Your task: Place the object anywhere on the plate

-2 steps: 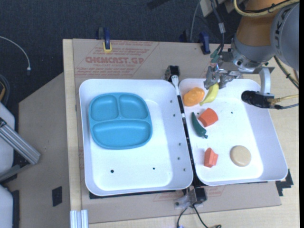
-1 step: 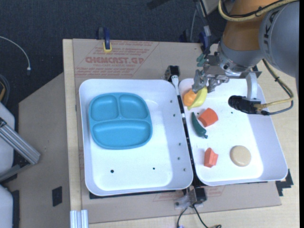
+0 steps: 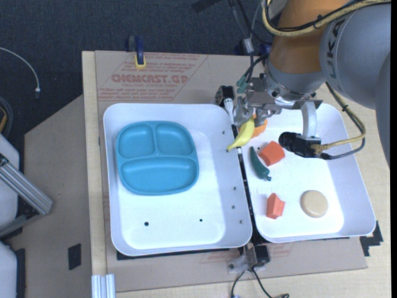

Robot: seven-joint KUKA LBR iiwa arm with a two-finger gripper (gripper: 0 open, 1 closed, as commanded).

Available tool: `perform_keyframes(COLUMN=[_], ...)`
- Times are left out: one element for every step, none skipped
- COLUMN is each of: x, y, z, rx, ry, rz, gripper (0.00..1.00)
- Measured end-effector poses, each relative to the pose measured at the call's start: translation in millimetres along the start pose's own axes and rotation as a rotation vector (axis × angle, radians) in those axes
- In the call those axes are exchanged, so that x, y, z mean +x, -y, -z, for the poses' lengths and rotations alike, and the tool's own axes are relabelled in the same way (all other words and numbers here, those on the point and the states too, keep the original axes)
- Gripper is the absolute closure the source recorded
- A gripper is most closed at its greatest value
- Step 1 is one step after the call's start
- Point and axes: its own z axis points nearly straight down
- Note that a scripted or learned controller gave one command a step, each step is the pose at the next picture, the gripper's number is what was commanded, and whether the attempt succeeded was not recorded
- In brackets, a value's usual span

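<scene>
A blue plate (image 3: 157, 157) with three compartments lies in the left bin (image 3: 180, 228), toward its back left. My gripper (image 3: 247, 118) hangs over the divide between the two bins, to the right of the plate. It is shut on the upper end of a yellow banana (image 3: 242, 136), which slants down and left over the bins' shared edge. The banana is well apart from the plate.
The right bin (image 3: 347, 185) holds an orange-red block (image 3: 271, 153), a dark teal piece (image 3: 259, 165), a smaller red block (image 3: 275, 205) and a beige disc (image 3: 314, 203). A small orange thing (image 3: 261, 128) sits just behind the banana. The arm looms over the right bin's back.
</scene>
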Motion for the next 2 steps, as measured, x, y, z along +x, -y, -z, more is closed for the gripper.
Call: perform_keyframes(x=[48.5,92.7], y=[24.7,39.4], z=[-0.7,-18.2], rx=[0.001,0.002], ry=[0.000,0.000], rz=[0.001,0.001], gripper=[1.00,1.00])
